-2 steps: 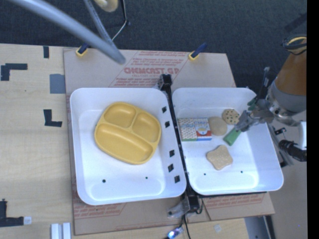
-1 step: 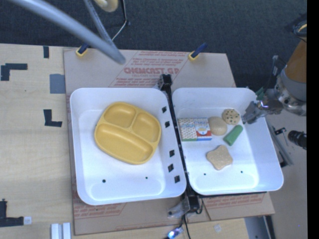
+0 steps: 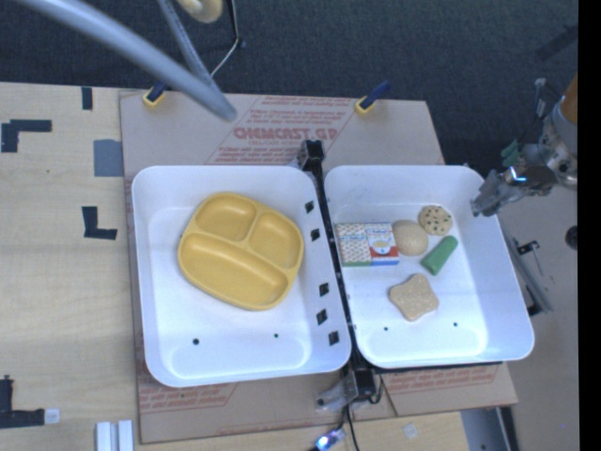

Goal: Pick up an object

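Closest to the lens, a blurred grey metal pole (image 3: 122, 40) slanted across the upper left of the camera view, above the wooden desk (image 3: 56, 280) with its cardboard mat (image 3: 282, 130). On the mat sat two shallow white bins side by side. The left white plastic bin (image 3: 160, 346) carried a yellow plastic tray with three compartments (image 3: 242, 249), lying flat and turned at an angle. The right white plastic bin (image 3: 488, 327) carried the likely things to pick up: a small printed carton with red and blue marks (image 3: 364, 244) near the dividing edge, a pale round bun-like toy (image 3: 410, 238) touching the carton's right end, a speckled round cookie toy (image 3: 435, 219) just beside the bun, a green cylinder (image 3: 439, 255) lying tilted below the cookie, and a tan wavy-edged biscuit toy (image 3: 414, 297) set apart nearer the front. The hand (image 3: 493, 194) hung over that bin's upper right rim, well apart from every item and holding nothing; whether it stood open or closed could not be told. As a judgement, the reach had barely begun. The bun, cookie, carton and cylinder crowded together, so a descent there could have nudged neighbours or closed on two at once; the rounded bun might have slipped free. The biscuit looked the safer target.
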